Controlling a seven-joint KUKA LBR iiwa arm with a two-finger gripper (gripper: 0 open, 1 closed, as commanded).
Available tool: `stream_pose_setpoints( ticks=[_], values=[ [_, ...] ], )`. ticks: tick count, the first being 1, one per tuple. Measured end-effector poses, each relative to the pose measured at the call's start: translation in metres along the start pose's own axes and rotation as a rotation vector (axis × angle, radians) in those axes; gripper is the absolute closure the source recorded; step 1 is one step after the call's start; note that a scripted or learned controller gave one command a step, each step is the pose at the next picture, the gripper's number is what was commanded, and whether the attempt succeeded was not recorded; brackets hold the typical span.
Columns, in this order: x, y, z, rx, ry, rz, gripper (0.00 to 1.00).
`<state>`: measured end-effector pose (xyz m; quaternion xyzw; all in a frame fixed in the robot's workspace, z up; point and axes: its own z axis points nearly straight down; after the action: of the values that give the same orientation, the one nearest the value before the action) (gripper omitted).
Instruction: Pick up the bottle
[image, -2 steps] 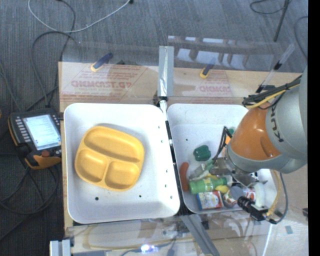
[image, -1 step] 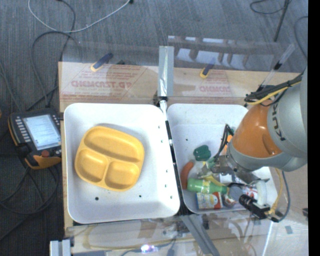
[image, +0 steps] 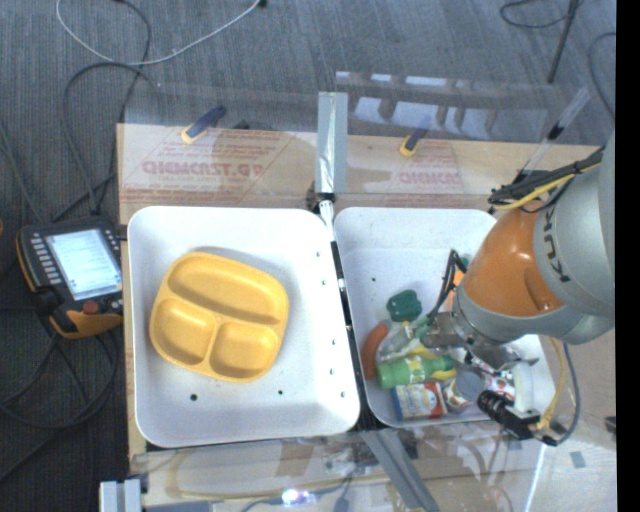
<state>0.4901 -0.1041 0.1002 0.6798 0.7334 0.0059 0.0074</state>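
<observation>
Lower right of frame: bottle (image: 412, 371) lies on its side in right bin (image: 372, 250), among clutter. Arm's wrist covers gripper (image: 462, 347) just right of it; grip state cannot be told. Left bin (image: 140, 405) holds yellow tray (image: 220, 316).

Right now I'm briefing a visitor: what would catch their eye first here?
The big yellow three-compartment plastic tray in the left white bin stands out most. Next, the grey arm's orange band over the right white bin, above clutter including a green bottle.
</observation>
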Motion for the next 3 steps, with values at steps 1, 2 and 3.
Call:
stream_pose_setpoints(
  ticks=[1,2,3],
  values=[
    [-0.023,0.060,-0.005,0.023,-0.001,0.212,0.00],
    [-0.043,0.008,0.009,0.010,-0.001,0.113,0.00],
    [0.000,-0.002,0.010,0.002,-0.006,0.244,0.00]
  ],
)
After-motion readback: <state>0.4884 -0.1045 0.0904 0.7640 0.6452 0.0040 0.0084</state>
